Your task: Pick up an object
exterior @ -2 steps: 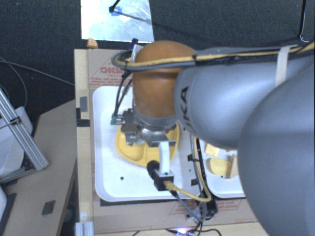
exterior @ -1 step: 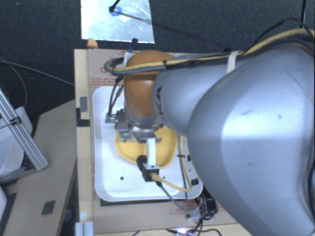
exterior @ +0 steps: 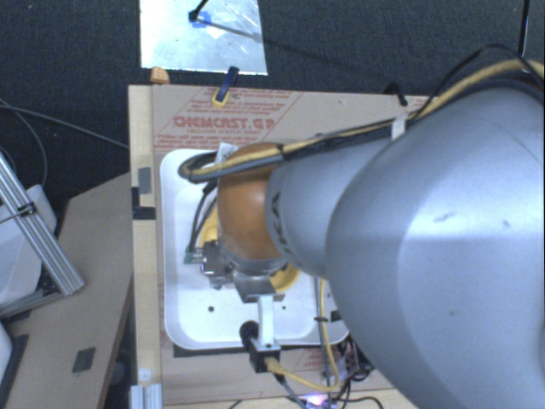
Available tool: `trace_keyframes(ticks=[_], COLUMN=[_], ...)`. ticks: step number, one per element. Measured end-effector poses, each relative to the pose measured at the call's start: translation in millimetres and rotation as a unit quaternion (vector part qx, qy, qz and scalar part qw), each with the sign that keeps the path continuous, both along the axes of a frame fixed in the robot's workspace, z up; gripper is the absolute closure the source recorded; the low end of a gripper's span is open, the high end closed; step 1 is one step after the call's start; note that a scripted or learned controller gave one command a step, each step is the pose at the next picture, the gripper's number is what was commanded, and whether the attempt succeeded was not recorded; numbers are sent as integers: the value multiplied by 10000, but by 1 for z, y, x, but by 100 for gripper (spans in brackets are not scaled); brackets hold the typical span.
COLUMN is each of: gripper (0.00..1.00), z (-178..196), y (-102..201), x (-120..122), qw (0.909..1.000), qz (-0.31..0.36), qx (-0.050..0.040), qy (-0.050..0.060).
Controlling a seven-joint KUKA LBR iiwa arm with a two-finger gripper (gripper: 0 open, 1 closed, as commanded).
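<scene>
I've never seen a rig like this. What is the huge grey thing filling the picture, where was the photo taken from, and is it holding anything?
The big grey shape is a robot arm. It looks huge because the one camera is fixed above the bench, looking down at a slant, and the arm passes close beneath it as it reaches in from the right. The orange band sits just above the wrist. Below that is the claw, lowered over a shallow white bin. The arm covers most of the bin, so I cannot tell what lies inside it, or whether the claw has hold of anything. The bin rests on a brown sheet printed with red letters. The arm's job is to pick up an object.
</scene>
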State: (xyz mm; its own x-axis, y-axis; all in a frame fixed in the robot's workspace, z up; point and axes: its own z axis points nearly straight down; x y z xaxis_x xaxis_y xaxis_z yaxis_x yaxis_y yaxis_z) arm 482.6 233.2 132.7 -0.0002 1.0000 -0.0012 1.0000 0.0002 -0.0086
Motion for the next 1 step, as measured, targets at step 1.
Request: trace_keyframes(ticks=[1], gripper=[100], z=[-47], y=[-35], x=[87], qw=[10000], qz=[-4], qx=[31], qy=[-34])
